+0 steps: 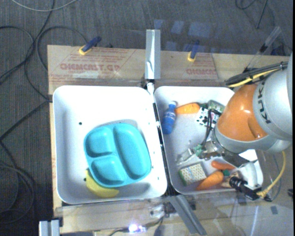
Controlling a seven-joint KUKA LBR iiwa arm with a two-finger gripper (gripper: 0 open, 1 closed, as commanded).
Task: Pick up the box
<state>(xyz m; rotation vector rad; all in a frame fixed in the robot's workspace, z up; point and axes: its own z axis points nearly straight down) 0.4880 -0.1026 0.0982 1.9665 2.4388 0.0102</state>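
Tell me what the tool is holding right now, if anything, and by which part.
It cannot be told. The tool sits low in the right bin, just above the box, with the arm covering most of it.

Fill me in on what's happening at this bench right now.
A grey and orange robot arm reaches in from the right over the right bin, its gripper low among the clutter there. Just below it lies the small patterned box, beside a carrot; nothing shows the box being held. A blue bottle and another carrot lie at the bin's far side. The left bin holds a blue divided plate resting over a banana.
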